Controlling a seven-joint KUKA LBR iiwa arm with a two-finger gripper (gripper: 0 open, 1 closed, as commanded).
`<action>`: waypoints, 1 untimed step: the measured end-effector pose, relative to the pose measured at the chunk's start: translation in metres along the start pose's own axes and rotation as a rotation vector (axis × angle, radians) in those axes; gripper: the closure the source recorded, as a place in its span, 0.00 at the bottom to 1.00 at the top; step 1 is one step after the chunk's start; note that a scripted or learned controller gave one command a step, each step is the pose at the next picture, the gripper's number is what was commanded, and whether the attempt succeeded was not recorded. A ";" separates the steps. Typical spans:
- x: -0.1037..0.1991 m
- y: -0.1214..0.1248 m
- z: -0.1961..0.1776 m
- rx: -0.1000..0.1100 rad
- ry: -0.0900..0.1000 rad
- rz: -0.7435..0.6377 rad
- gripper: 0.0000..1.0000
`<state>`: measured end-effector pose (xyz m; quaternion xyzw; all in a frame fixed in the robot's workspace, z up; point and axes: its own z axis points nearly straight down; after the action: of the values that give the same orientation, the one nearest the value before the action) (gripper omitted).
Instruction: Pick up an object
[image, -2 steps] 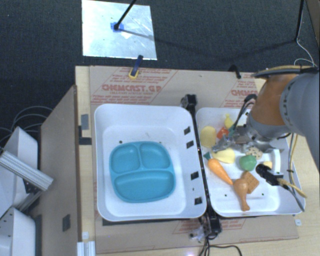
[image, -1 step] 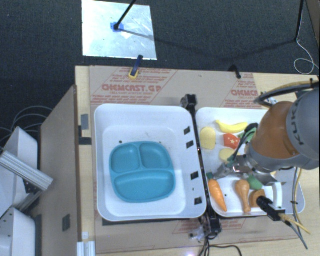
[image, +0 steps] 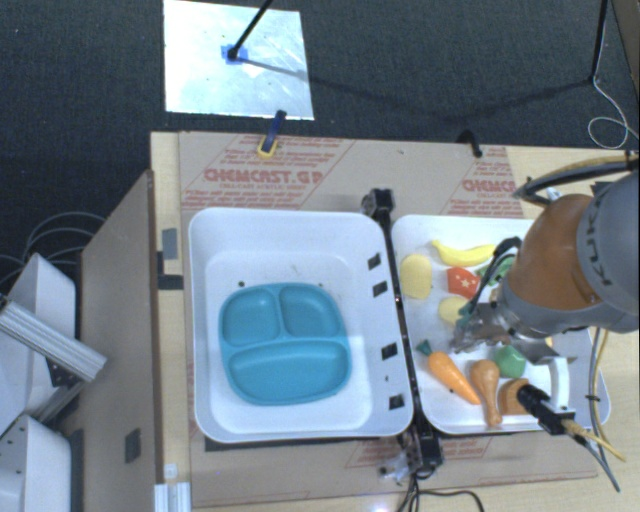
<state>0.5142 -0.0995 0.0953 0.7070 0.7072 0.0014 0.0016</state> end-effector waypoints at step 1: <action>0.018 0.099 -0.045 -0.010 -0.001 -0.008 1.00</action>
<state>0.6125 -0.0816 0.1403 0.7040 0.7101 0.0046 0.0056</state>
